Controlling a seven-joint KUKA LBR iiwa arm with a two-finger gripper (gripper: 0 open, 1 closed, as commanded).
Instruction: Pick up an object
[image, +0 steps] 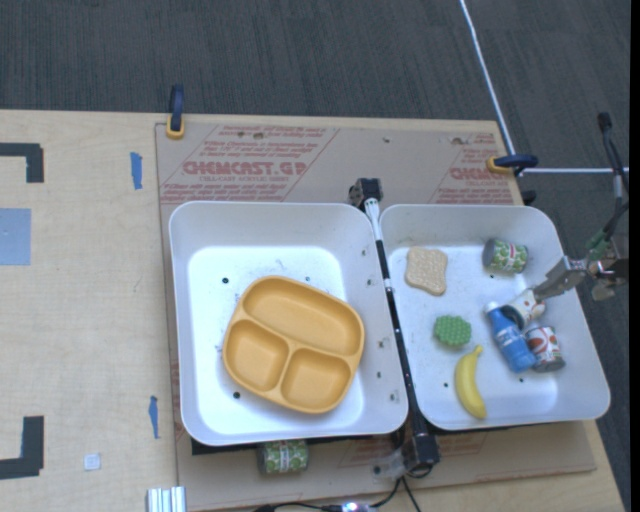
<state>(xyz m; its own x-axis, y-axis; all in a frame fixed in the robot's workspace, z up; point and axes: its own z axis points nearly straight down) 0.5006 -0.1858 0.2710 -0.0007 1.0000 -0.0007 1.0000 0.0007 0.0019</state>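
Note:
The right bin (578, 400) holds several small objects. A tan slice of toast (428, 270) lies at its upper left, with a green bumpy round piece (452, 331) below it and a yellow banana (470, 383) near the front. A blue can (510, 340) lies tilted at the right, touching a red and white can (543, 346). A small white and silver object (527, 303) rests just above the blue can. A green patterned can (506, 257) sits in the far right corner.
The left bin (200, 250) holds a yellow three-compartment tray (293, 343). A green can (285, 457) lies on the bench outside the left bin's front edge. A metal clamp (585, 268) reaches over the right bin's right rim. A black divider (385, 290) runs between the bins.

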